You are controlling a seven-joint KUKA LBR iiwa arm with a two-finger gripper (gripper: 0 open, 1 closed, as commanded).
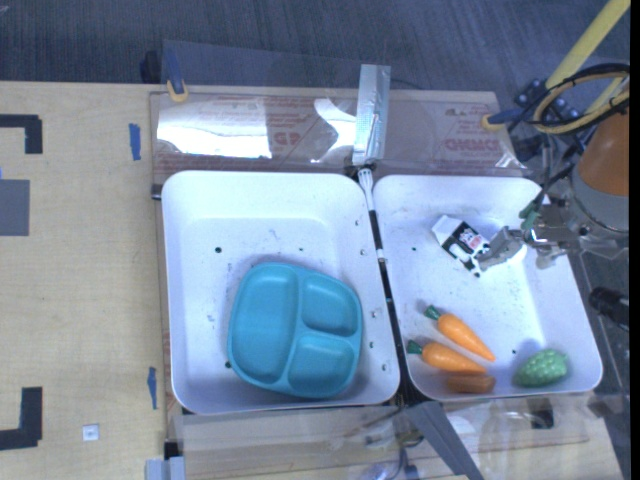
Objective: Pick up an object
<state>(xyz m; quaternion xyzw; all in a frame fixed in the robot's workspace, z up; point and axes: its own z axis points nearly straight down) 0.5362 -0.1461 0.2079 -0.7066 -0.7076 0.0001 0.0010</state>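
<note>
Looking down at a slant, I see two shallow white plastic bins side by side on the wooden bench (pixel 70 268). The left bin (pixel 190 208) holds a turquoise plastic divided plate (pixel 295 328) with three compartments, lying flat near its front.

The right bin (pixel 565 298) holds four things. A small black-and-white box-like object (pixel 458 239) lies towards the back. Near the front lie two orange toy carrots with green tops (pixel 455 343), close together, and a green bumpy rounded toy (pixel 541 367) sits in the front right corner.

The grey arm reaches in from the right. Its metal tool (pixel 497 249) sits low just beside the black-and-white object, perhaps touching it; I cannot tell its state.
</note>
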